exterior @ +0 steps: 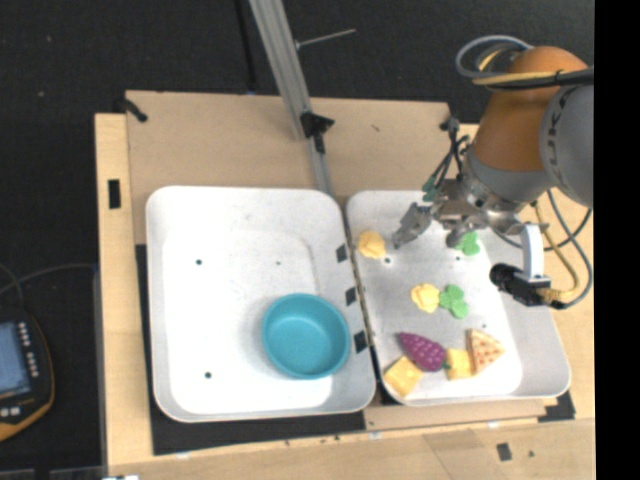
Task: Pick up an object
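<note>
My gripper (438, 230) hangs over the back of the right bin (535, 353), open, with its fingers spread wide. The left finger (407, 228) points toward a small yellow toy (371, 245) at the bin's left wall, a little apart from it. A green toy (468, 243) lies right by the other finger. I see nothing between the fingers. Further forward lie a yellow piece (425, 296), a green piece (456, 301), a purple toy (422, 351), a yellow block (403, 376) and a pizza-slice toy (485, 348).
The left bin (190, 228) holds a blue bowl (305, 335) near its front right. A metal pole (285, 58) slants down to the back edge between the bins. A black cable fitting (515, 282) hangs off the arm over the right bin.
</note>
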